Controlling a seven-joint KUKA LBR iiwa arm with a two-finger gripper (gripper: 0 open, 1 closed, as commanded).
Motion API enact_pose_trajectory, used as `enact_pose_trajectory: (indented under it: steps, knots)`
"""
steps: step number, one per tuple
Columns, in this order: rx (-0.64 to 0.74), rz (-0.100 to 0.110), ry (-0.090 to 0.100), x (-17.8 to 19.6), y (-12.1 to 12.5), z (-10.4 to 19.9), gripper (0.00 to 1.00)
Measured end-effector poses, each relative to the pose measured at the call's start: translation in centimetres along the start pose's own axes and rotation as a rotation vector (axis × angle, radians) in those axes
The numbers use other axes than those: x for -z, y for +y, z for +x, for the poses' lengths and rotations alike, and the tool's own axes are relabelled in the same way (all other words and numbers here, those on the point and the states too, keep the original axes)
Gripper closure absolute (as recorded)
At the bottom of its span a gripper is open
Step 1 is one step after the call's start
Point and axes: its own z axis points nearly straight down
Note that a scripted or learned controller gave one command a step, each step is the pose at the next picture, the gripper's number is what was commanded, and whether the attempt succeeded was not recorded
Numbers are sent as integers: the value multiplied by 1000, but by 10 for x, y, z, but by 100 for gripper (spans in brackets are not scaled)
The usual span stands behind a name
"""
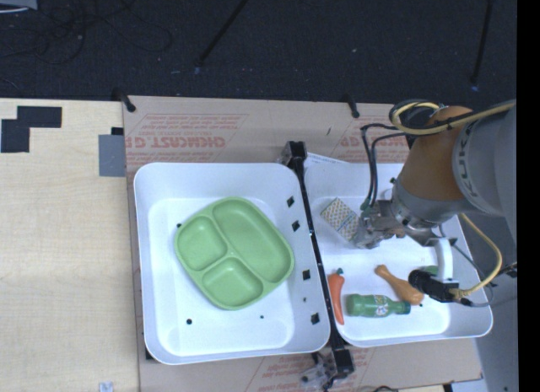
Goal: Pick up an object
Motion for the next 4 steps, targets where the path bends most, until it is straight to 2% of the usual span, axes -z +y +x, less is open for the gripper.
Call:
enact_pose_trajectory:
  steps: [1,2,3,4]
  knots:
    - [1,-9,-2,59,-8,-3,100]
    - [-1,-8,-3,104,-10,-10,100]
    - [-1,-6,-2,113,-10,-11,100]
    - [10,-4,1,124,-23,40,100]
